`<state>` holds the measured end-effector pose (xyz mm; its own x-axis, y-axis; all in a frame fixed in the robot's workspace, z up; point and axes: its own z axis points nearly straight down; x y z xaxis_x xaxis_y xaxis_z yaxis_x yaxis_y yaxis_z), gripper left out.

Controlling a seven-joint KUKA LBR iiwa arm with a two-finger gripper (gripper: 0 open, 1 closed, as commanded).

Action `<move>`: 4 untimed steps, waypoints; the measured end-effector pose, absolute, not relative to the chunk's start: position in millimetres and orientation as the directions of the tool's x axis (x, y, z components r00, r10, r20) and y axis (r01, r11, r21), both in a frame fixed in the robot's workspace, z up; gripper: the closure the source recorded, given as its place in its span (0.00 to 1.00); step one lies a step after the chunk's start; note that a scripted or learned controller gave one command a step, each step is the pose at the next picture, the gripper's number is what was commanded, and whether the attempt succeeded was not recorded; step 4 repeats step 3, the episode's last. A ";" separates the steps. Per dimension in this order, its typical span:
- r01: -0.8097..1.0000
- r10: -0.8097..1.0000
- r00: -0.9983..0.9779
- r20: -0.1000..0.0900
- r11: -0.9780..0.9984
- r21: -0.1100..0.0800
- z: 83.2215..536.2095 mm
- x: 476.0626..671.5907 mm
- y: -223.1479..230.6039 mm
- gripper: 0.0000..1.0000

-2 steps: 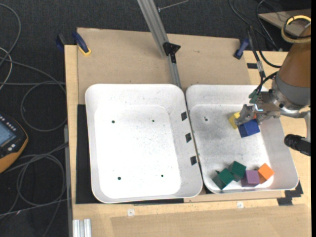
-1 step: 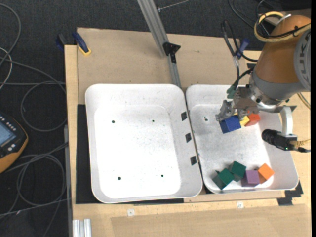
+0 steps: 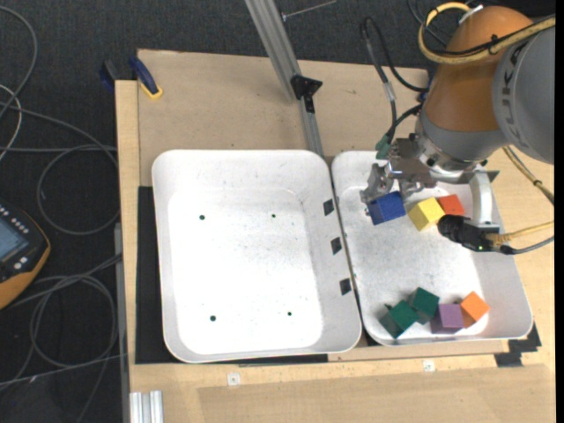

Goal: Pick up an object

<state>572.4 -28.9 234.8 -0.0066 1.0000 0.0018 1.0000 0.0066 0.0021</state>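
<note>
My gripper hangs over the upper part of the right bin, reaching in from the right. A blue block sits between its fingertips, and the gripper is shut on it. Just to the right of the blue block lie a yellow block and a red block, partly under the wrist. Near the bin's front edge sit two green blocks, a purple block and an orange block.
The left bin adjoins the right one, with black clips along the shared rim. A slanted metal pole rises behind the bins. Cables trail from the arm's wrist at the right.
</note>
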 end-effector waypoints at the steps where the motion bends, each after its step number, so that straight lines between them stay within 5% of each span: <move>1: 1.000 1.000 -0.007 0.002 0.007 0.003 245.8 592.6 20.4 1.00; 2: 1.000 1.000 -0.007 0.002 0.007 0.003 246.2 627.0 73.7 1.00; 3: 1.000 1.000 -0.002 0.000 0.002 0.000 246.7 625.8 69.8 0.00; 4: 1.000 1.000 -0.002 0.000 0.002 0.000 246.7 625.8 69.8 0.00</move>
